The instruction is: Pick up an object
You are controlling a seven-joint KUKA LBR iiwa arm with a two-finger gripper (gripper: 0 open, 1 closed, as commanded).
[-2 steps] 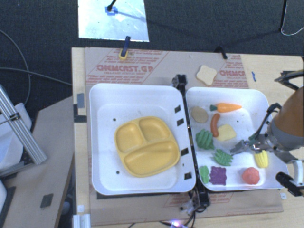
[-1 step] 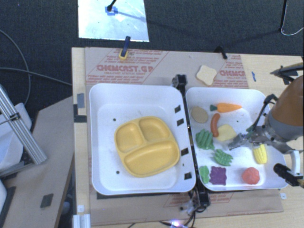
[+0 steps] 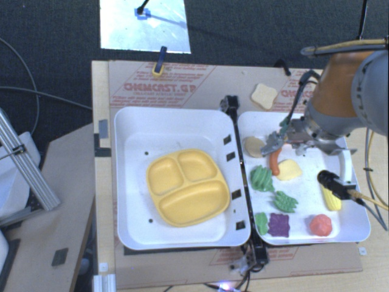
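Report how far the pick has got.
Done: the gripper is down in the right bin, beside the beige piece and above the orange carrot. In hand: nothing visibly lifted. Left: grasping and raising one item.

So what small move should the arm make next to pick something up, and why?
Probably a short drop straight down. The gripper hangs just above the top end of the orange carrot in the right bin, beside the tan round piece. Nothing shows between the jaws yet, so lowering onto the carrot looks like the nearest grasp.
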